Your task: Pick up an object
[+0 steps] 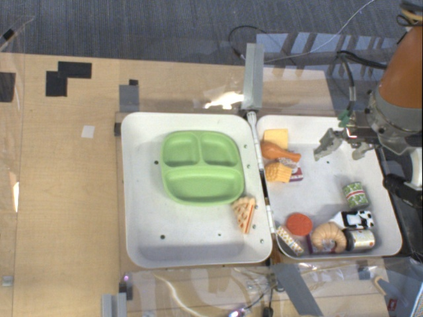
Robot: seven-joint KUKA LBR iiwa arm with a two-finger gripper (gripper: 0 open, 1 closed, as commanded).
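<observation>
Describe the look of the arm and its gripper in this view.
The arm enters from the right with a broad orange band over a grey wrist section. Black cables run along its upper side. The gripper has two grey metal fingers below a dark body, with a small green mark beside it. Finer detail is too blurred to tell.

A single view is given, taken from a fixed camera set high above the bench (59, 177) and tilted down toward 12 o'clock, where grey floor (165, 12) is seen beyond the bench's far edge. Both white bins are taken in whole: the left bin (142, 197) near the centre, the right bin (324, 183) toward 3 o'clock. The arm (403, 78) is cut off at 2 o'clock.
</observation>
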